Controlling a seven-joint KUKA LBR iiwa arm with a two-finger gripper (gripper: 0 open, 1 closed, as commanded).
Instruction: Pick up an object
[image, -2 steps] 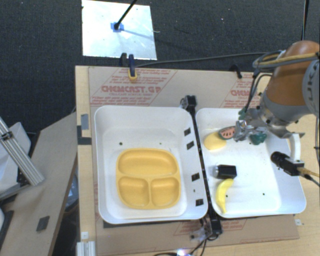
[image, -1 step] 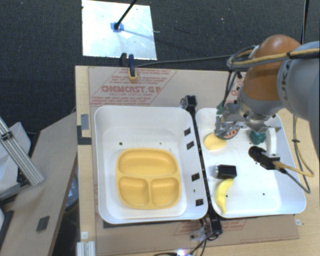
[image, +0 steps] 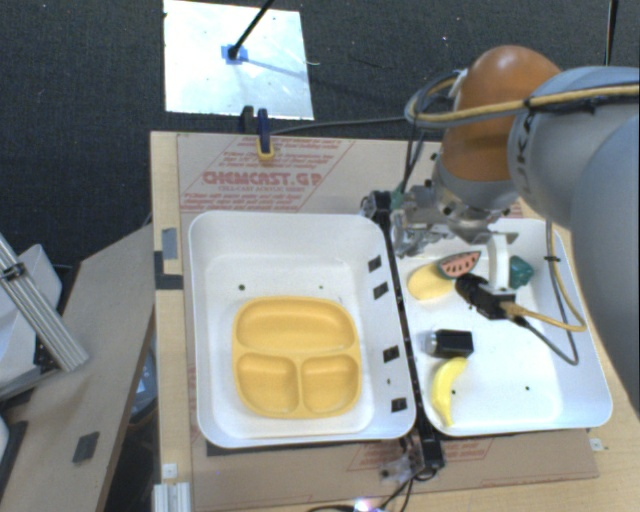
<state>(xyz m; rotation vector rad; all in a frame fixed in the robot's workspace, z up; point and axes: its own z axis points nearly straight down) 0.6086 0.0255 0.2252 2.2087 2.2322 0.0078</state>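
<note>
The left bin (image: 215, 300) holds a yellow tray (image: 296, 355). In the right bin (image: 580, 395), near the divider, lie a pale disc (image: 428, 286), a melon slice (image: 461, 264), a black block (image: 453, 343) and a banana (image: 447, 388). The claw (image: 470, 235) hangs over the melon slice; whether it is spread or pressed together I cannot tell. The banana looks light, stiff and smooth, probably best pinched across its middle

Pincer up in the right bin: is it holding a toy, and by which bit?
Can't tell. The pincer hangs over the right bin, near the watermelon slice, its tips too unclear.
</note>
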